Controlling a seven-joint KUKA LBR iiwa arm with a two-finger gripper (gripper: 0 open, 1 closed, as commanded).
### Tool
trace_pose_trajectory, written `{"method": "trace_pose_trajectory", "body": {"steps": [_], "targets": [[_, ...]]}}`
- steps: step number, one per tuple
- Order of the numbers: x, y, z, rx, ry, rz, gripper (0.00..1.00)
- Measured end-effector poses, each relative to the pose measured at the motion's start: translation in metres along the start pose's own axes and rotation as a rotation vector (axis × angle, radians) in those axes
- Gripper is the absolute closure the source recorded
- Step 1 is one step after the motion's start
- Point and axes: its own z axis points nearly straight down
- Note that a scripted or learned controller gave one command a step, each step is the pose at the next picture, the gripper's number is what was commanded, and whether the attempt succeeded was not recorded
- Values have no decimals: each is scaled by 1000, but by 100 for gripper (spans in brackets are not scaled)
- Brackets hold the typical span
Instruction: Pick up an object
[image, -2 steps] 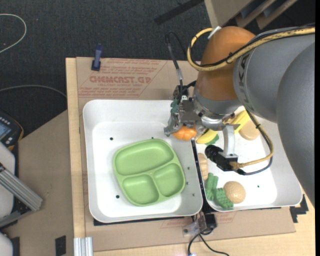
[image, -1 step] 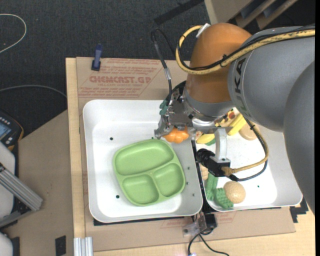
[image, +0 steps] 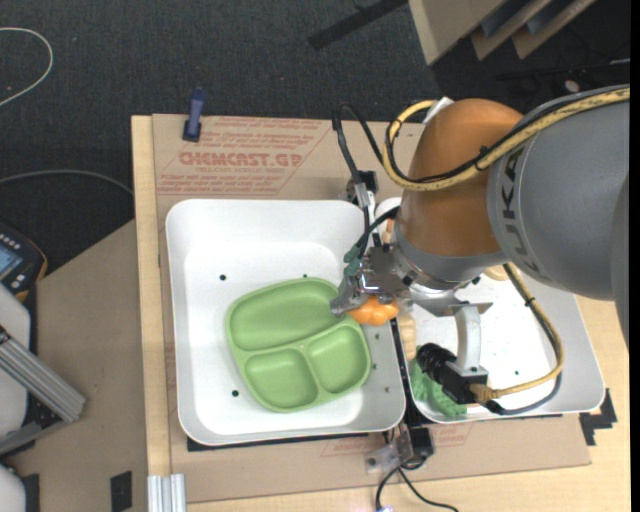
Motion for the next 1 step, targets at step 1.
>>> {"method": "trace_pose_trajectory", "body": {"steps": [1], "targets": [[39, 11, 27, -1, 1, -6, 100]]}}
